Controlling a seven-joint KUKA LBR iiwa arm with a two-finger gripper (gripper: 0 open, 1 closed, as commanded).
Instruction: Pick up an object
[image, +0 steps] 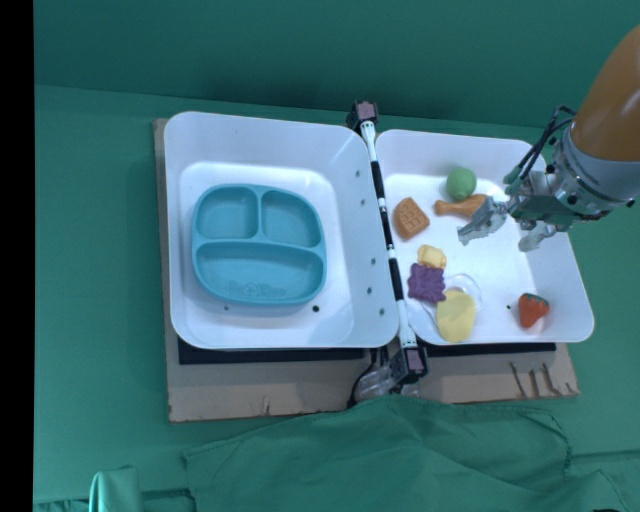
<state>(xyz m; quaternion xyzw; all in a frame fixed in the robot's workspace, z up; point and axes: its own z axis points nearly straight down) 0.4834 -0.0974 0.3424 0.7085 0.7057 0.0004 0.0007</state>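
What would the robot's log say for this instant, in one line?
end effector: over right bin, beside orange drumstick toy | holding: nothing | teal plate: left bin

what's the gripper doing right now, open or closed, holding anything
Gripper: open, nothing between its fingers, poised over the right bin beside the orange drumstick toy.
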